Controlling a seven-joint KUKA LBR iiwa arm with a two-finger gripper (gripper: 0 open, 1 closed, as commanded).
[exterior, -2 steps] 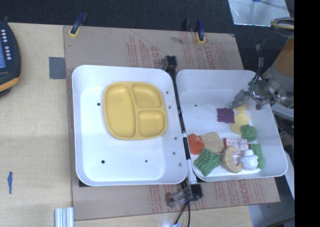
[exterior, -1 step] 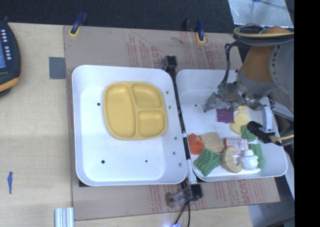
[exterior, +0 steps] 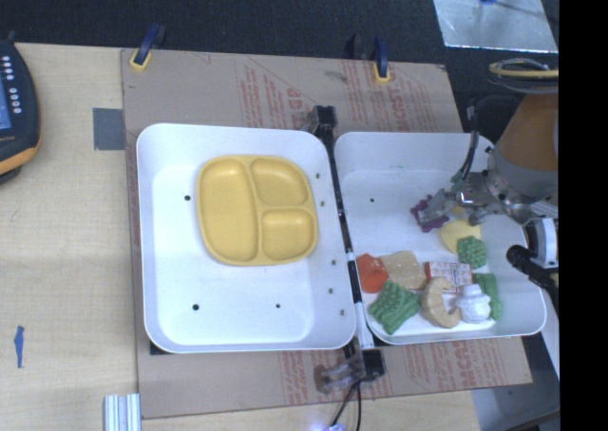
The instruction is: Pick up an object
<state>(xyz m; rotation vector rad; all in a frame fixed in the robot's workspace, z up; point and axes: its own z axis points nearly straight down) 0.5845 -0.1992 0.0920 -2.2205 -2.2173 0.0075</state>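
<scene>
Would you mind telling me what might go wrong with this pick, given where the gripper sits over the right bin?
1. The gripper sits by a small purple item next to a yellow piece; closing here may nudge one aside rather than catch it.
2. The toys are packed along the right bin's front edge, so a grasp there could drag neighbours such as the green broccoli.
3. The arm overhangs the bin's right wall and might clip it.

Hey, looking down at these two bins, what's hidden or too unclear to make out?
- End effector, camera view: small and dark over a purple item; contact with it is unclear.
- Arm: its base is cut off by the right edge.
- Toy food pile in the right bin: pieces overlap and are too small to name.
</scene>
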